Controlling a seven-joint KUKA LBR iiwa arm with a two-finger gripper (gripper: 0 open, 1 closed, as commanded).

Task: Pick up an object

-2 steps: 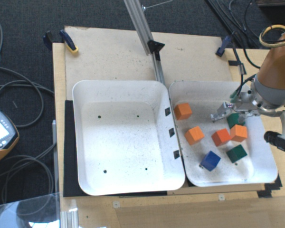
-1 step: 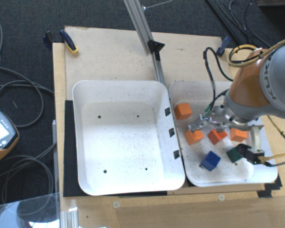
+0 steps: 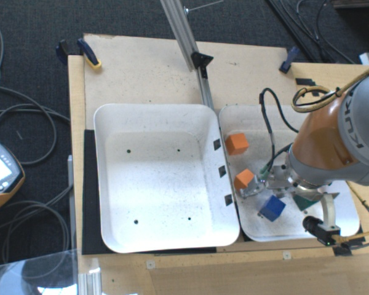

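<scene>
Orange banding marks the arm (image 3: 332,140) above the claw (image 3: 253,188), which sits low in the right bin (image 3: 258,231). You cannot tell from this view how wide the claw is set. Note the lower orange cube (image 3: 244,179) just beside it, the upper orange cube (image 3: 237,143) near the bin's left wall, and the blue cube (image 3: 272,208) close below the claw. No writing is legible.

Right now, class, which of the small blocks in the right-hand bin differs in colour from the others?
The small blue block, nearest the bin's front edge. The other two small blocks are both orange and lie further back.
</scene>
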